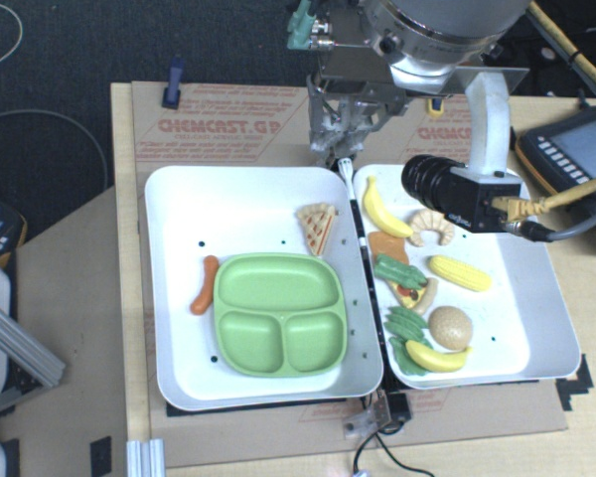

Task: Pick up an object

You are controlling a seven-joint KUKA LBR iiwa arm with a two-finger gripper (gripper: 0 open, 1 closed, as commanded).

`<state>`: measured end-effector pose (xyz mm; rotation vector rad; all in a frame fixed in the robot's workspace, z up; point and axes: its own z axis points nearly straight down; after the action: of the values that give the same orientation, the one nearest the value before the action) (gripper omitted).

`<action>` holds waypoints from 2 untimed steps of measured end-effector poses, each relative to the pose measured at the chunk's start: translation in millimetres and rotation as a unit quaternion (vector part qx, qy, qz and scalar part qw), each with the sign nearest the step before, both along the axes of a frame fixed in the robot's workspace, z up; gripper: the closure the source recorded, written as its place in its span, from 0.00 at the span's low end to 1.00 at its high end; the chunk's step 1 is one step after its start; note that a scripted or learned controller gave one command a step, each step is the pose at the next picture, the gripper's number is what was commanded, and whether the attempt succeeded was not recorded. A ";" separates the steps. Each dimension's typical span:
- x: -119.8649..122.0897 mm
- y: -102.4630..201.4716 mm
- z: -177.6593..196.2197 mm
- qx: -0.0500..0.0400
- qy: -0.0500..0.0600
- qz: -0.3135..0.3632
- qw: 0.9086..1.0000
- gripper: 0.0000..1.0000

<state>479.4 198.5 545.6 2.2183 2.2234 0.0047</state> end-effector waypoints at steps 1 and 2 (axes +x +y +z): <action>-1.6 -5.9 -152.8 -0.004 0.008 -0.002 1.000 1.00; 0.0 18.2 -41.9 0.002 -0.004 0.001 1.000 1.00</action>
<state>479.4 216.8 503.7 2.2145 2.2229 0.0188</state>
